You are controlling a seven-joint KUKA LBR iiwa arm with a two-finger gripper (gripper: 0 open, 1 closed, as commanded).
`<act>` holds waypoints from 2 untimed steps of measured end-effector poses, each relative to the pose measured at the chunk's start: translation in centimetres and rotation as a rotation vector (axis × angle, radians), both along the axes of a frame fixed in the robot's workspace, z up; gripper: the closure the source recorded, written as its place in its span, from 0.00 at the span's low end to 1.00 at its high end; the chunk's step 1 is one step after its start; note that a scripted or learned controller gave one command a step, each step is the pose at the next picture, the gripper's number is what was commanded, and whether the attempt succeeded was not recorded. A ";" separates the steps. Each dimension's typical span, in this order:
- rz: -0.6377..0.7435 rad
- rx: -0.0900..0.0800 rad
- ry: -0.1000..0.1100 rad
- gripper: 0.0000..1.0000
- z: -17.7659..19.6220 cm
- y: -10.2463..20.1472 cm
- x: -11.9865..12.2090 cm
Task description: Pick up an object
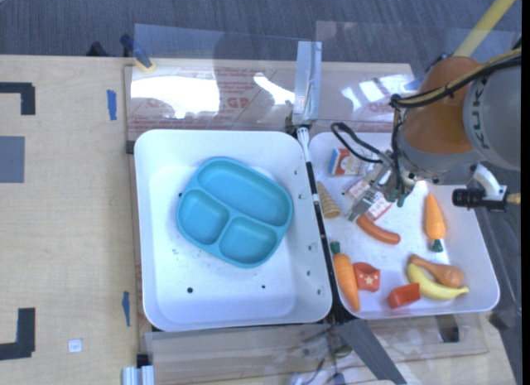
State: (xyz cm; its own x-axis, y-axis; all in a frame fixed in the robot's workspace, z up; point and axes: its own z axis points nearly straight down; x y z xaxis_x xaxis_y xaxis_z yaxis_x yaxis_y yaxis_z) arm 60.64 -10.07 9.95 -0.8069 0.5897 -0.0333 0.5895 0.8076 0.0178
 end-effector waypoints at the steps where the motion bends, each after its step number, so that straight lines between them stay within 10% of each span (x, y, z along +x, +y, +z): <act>1: -0.060 0.001 -0.004 0.00 0.0 0.2 -2.8; 2: 0.006 -0.003 -0.006 0.00 0.0 0.5 -5.5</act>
State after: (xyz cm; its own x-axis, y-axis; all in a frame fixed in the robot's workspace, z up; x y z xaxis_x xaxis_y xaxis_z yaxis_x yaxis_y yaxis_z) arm 55.15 -9.53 9.98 -0.8099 0.5851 -0.0405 0.5849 0.8109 0.0189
